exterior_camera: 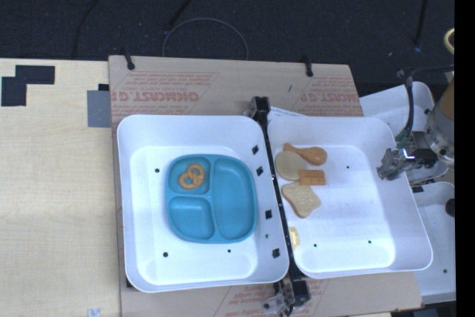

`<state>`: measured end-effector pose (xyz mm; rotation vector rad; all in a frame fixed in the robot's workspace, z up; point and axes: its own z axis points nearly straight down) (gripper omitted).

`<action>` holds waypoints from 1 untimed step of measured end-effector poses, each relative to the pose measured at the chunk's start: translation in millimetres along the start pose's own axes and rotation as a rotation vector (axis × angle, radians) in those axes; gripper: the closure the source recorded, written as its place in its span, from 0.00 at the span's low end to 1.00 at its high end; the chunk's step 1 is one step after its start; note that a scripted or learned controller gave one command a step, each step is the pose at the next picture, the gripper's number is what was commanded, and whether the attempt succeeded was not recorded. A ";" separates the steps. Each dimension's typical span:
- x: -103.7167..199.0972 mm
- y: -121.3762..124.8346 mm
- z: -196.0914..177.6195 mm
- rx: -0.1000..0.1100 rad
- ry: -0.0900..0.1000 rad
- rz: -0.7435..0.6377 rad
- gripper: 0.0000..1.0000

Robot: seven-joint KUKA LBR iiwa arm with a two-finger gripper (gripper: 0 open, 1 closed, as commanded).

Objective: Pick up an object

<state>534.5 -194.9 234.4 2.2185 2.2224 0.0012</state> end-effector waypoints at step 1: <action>57.7 3.0 9.8 0.005 0.004 -0.003 1.00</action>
